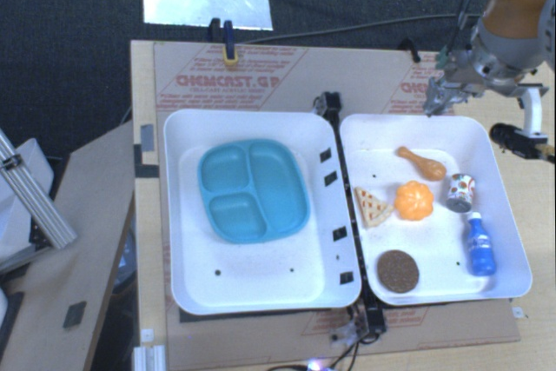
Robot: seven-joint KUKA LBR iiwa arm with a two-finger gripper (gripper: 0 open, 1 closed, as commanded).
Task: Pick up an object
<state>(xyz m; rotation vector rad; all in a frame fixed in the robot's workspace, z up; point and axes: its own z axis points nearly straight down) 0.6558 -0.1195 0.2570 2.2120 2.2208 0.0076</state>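
From my remote seat I saw the worktop point(278, 69) covered by brown board printed "CHEMCAST GP", on dark carpet. My gripper point(437, 100) hung above the right bin's point(508, 213) far rim; I couldn't tell its opening. The drumstick point(421, 161) lay nearest below it, the orange pumpkin point(413, 201) just beyond.

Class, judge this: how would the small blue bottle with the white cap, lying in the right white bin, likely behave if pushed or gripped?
The small blue bottle lies on its side, so a push would probably roll it. Its rounded body looks smooth, perhaps slippery between fingers. It seems small, likely light.
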